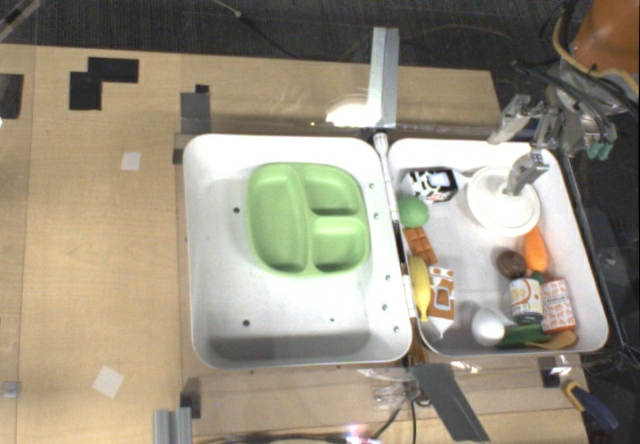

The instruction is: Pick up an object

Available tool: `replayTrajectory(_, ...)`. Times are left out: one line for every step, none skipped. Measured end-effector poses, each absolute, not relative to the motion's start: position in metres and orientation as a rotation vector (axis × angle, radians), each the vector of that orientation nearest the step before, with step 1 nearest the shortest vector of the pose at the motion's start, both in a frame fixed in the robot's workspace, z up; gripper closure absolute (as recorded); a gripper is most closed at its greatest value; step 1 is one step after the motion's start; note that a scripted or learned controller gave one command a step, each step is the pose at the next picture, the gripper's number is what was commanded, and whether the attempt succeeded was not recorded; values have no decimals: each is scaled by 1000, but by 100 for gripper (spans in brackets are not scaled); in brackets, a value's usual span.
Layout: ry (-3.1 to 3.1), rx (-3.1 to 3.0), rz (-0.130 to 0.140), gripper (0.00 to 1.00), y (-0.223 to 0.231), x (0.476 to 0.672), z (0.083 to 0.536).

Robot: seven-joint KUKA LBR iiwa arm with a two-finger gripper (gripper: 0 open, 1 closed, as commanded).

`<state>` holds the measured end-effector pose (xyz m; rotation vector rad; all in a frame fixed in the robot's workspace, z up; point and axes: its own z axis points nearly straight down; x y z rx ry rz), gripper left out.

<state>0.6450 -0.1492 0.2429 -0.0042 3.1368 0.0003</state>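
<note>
Two white bins sit side by side on the bench, and the work lies in the right bin (590,292), where we see a crowd of small things. The left bin (210,262) bears a green compartment tray (305,215). Our gripper (528,170) hangs over the far right corner of the right bin, above a white bowl (500,200), reaching in from the arm's orange band (610,22) at the upper right. Whether the gripper is wide or narrow we cannot tell from this slant, and we see nothing held in it.

Below the bowl lie an orange carrot (537,250), a dark brown round thing (511,262), a small can (525,299) and a red packet (558,304). Along the bin's left wall we see a green ball (413,213), a black-and-white toy (432,184), a brown waffle-like piece (422,246), a banana (419,287) and a white egg (488,329).

We judge the bowl the nearest candidate, as it sits right under the gripper, touching or nearly so. The carrot comes next: it lies just toward the near side from the gripper, with its long axis running roughly far to near, slightly tilted. A grasp across its narrow width would call for a short move toward the near edge and a descent. The carrot's neighbours stand close, so a crowded close could nudge them.
</note>
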Motion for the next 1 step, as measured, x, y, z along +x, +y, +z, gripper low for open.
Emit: replayTrajectory(3121, -42, -6, 0, -179, 616, 104)
